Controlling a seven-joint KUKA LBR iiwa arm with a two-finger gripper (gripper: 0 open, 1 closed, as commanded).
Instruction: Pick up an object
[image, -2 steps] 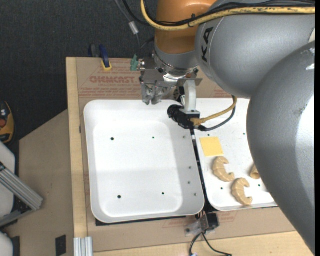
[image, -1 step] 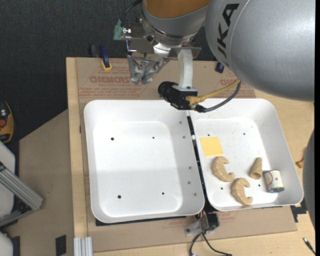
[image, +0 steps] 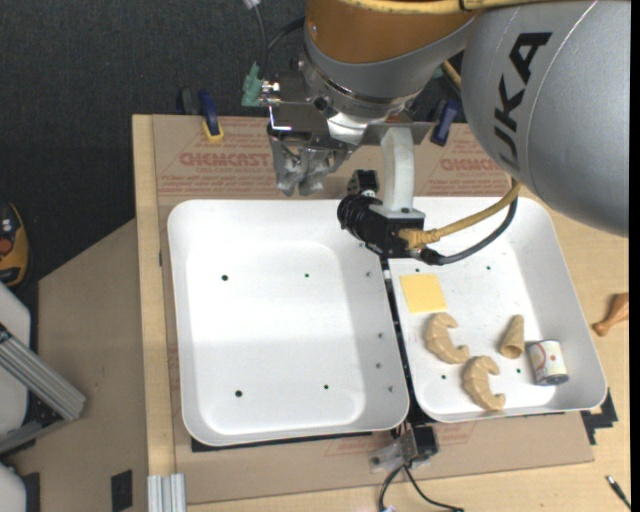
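I'd bring the gripper (image: 303, 170), jaws state unclear to me, down squarely over the yellow block (image: 422, 292).

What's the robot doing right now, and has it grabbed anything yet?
Gripper up beyond the left bin, nothing seen in it. Yellow square, two croissants and small can lying in right bin. Nothing blocking them.

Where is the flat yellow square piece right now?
The flat yellow square piece lies in the right bin, near its left wall, just above the tan croissant-shaped piece.
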